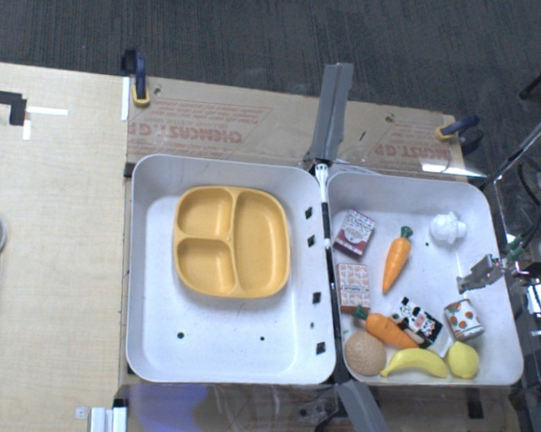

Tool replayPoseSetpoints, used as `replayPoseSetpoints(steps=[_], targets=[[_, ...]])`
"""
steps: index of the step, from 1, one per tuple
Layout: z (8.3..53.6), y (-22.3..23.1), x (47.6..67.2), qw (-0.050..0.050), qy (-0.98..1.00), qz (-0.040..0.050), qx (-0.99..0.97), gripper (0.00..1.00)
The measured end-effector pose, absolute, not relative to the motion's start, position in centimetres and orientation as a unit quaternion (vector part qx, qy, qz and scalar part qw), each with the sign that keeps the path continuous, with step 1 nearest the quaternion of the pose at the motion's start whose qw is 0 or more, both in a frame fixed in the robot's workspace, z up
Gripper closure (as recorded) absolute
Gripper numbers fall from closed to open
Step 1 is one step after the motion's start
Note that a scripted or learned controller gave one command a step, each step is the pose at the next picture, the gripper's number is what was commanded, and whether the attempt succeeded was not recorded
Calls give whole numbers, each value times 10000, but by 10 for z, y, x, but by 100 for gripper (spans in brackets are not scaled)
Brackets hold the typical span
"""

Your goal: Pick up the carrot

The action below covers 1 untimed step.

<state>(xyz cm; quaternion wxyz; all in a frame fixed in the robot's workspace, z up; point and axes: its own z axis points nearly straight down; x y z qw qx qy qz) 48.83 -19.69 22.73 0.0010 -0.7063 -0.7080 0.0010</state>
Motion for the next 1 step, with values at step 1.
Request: replayPoseSetpoints(steps=[1], targets=[[127, -161, 550, 9, -8403, 2, -5421, 0]])
